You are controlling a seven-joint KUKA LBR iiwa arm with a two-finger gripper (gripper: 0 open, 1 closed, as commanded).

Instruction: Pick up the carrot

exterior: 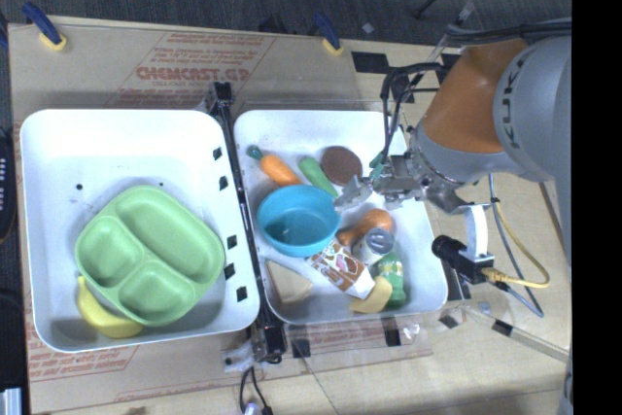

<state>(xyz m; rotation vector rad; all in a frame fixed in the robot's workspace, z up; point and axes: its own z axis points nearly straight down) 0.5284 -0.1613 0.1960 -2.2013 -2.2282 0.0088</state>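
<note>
Glossy white right bin (408,126), tapered orange carrot (279,170), round blue bowl (297,217), pincer (381,178) grip state unclear.

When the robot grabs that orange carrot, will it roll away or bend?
The carrot looks like a smooth, hard toy, so it probably stays stiff. Its rounded, tapered shape may let it roll or slip. It lies right beside the blue bowl, which could block it.
</note>
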